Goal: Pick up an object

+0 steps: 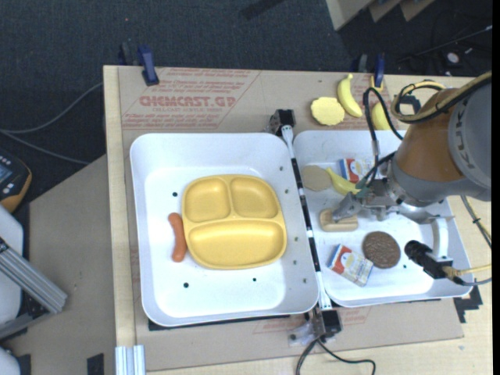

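The pincer (pixel 342 212) is down in the right bin (pixel 391 287), over a tan block (pixel 338 225) near the bin's left wall. Whether it is apart or clamped I cannot tell at this slant. To do this well, centre on the block, seat low, and lift straight, clear of the brown cookie (pixel 381 249) and small carton (pixel 349 262) nearby.

A yellow divided plate (pixel 233 230) and orange sausage (pixel 178 237) lie in the white left bin (pixel 156 287); the cookie (pixel 381 249) is brown.
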You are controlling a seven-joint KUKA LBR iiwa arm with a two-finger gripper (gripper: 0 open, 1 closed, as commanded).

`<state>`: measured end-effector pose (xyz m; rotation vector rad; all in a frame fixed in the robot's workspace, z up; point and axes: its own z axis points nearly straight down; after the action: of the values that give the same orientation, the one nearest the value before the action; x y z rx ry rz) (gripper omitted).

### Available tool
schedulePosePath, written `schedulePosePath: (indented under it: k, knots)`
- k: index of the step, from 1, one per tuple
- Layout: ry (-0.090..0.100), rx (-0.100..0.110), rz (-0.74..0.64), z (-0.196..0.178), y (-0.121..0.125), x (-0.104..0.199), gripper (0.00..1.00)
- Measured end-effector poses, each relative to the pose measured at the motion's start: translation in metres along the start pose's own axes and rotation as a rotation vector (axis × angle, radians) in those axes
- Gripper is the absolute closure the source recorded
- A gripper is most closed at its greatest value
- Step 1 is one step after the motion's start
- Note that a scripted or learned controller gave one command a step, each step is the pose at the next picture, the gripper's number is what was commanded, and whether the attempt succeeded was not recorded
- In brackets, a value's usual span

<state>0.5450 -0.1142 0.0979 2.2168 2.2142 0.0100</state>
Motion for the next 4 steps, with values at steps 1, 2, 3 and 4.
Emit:
schedulePosePath:
  k: [1, 2, 3, 4]
  knots:
    - [-0.001, 0.005, 0.003, 0.012, 0.005, -0.067, 0.0]
    - [0.005, 0.01, -0.003, 0.012, 0.043, -0.102, 0.0]
    - [0.0, 0.009, -0.007, 0.013, 0.102, -0.071, 0.0]
    - [0.003, 0.042, -0.006, 0.016, 0.115, -0.071, 0.0]
